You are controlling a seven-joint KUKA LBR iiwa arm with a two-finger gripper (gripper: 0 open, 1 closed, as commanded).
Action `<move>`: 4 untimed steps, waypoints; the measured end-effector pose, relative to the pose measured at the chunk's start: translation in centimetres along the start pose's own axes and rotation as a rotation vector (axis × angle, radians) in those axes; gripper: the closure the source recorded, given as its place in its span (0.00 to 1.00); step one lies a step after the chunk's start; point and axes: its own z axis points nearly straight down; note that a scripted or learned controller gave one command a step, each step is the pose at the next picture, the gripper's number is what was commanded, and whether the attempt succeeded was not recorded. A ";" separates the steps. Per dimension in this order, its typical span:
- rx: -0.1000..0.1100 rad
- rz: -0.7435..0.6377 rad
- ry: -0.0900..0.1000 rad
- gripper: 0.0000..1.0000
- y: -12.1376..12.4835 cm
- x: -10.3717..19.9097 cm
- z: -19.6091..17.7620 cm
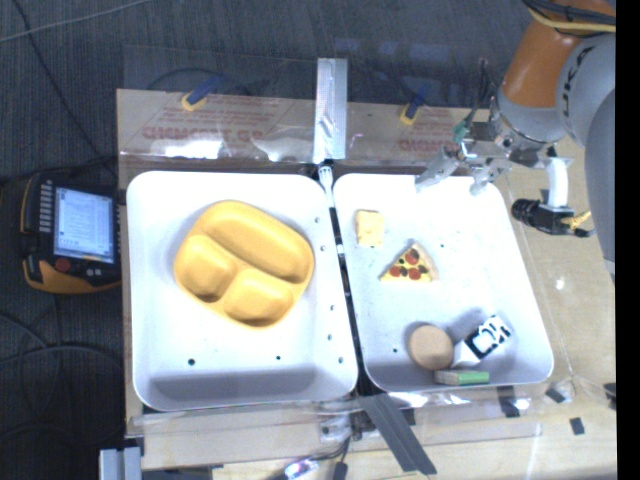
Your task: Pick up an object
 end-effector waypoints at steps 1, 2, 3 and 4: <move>0.002 -0.019 -0.002 0.00 -3.6 5.8 6.3; -0.009 -0.006 -0.002 0.00 -8.3 1.8 11.2; -0.008 -0.007 -0.001 1.00 -8.2 1.9 10.3; -0.001 -0.040 -0.002 1.00 -9.6 8.8 -2.0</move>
